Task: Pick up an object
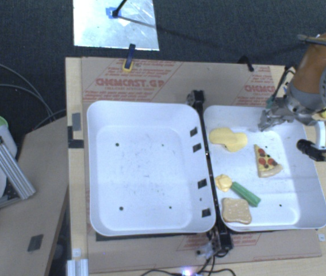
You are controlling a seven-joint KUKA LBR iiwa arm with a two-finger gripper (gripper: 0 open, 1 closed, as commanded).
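Nearest the camera in the right white bin lies a tan toast-shaped slice. Just beyond are a green stick-like piece and a small yellow lump, close together; a descent here risks nudging a neighbour instead of closing on one item. Farther back lie a flat pizza-slice toy and a pale yellow blob; both look low and may slip the pinch. At the far edge, the two-finger gripper holds nothing visible; its spread cannot be told.
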